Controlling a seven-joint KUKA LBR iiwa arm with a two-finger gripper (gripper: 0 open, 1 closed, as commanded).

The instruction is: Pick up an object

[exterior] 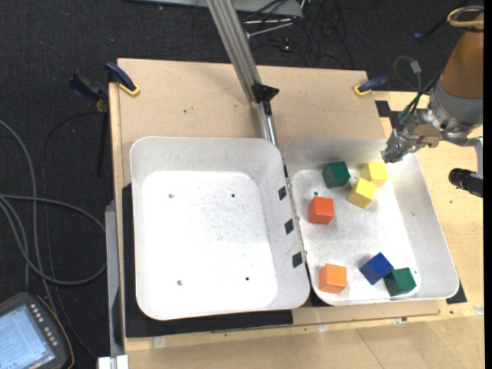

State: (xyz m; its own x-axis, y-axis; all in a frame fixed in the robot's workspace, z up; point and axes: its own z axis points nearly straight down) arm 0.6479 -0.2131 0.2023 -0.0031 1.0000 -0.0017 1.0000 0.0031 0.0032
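- Seven cubes sit in the right bin [430,229]; the left bin [146,206] lies beside it on the bench [192,98].
- Far cluster: green cube [335,174], then two yellow ones, yellow cube A [374,171] farther and yellow cube B [362,193] just nearer, touching or almost.
- Orange-red cube [320,210] sits left of centre, near the bin's left wall.
- Near edge: orange cube [333,277] at left, blue cube [376,267] and dark green cube [400,281] side by side at right, about touching.
- Gripper [392,154] hangs over the far right of the right bin, just right of yellow cube A; nothing seen between its tips, and open or closed can't be told at this size.
- Arm [461,75] comes in from the right, orange band above the wrist.
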